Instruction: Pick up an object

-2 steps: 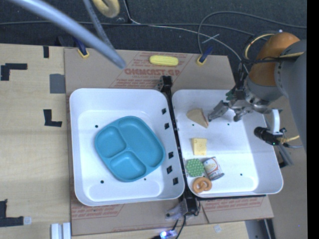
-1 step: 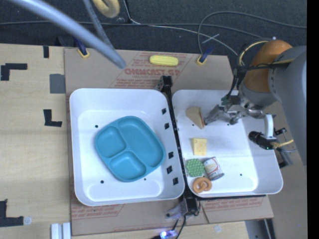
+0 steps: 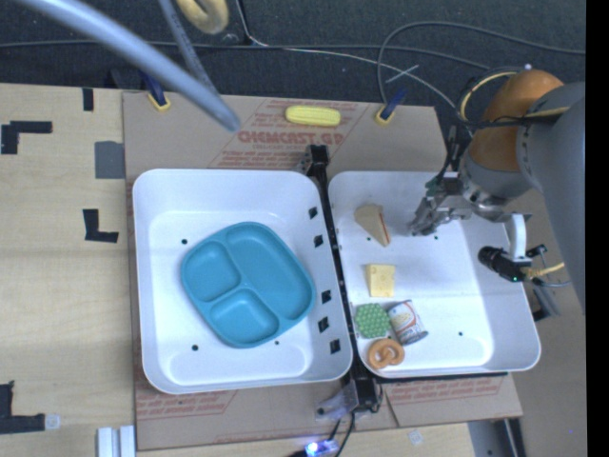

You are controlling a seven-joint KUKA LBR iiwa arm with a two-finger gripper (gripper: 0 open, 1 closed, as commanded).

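Gripper (image 3: 430,219) low in right bin (image 3: 495,346), just right of cheese wedge (image 3: 374,224); finger spacing unreadable. Risk: closing here catches nothing, wedge sits off to one side.

Glossy white plastic bins (image 3: 162,255) sit on matt brown cardboard (image 3: 276,136); the blue tray (image 3: 247,284) looks smooth plastic.

We see a tan wedge (image 3: 374,224), a yellow block (image 3: 381,280), a green disc (image 3: 372,320), a small can (image 3: 406,321) and a pretzel (image 3: 385,353) lying at the frame's lower centre-right.
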